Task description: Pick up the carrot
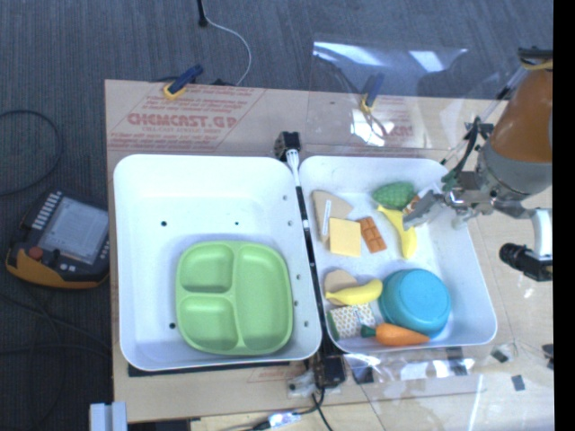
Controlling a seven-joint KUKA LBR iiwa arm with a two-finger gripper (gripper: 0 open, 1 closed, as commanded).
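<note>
Currently tool (420,208) above right bin; carrot (401,335) near front rim.

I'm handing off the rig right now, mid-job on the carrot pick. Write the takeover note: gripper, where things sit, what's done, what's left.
Gripper: over the upper right part of the right white bin, near the yellow banana-shaped toy and green leafy toy; nothing seen between its fingers.
Orange toy carrot: lying at the right bin's near edge, just below the blue bowl.
Done: nothing picked yet.
Left: move to the carrot, grasp it, lift it.
</note>
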